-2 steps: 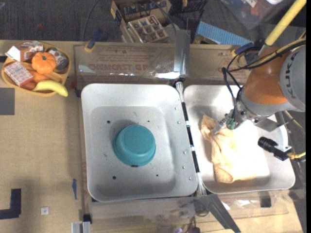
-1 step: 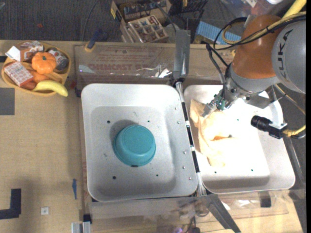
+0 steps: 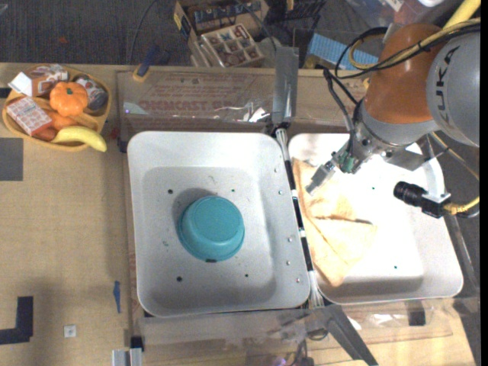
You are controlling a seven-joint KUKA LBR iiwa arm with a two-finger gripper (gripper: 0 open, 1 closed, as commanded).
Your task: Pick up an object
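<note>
Two-finger gripper [image 3: 320, 175] slightly parted, holding nothing, over crumpled tan cloth [image 3: 335, 227] hugging right white bin's [image 3: 427, 280] left wall; bin's right half open.

A bowl [image 3: 212, 228] sat upside down in the left bin [image 3: 152, 155]. A cloth [image 3: 335, 231] lay in the right bin [image 3: 427, 269], against its left wall, under the gripper [image 3: 319, 176].

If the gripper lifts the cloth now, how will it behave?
The cloth lies folded and creased in the right bin, so it likely is floppy and will droop and unfold. It looks thin, probably light. The gripper is at its upper corner, so the rest may drag.
</note>
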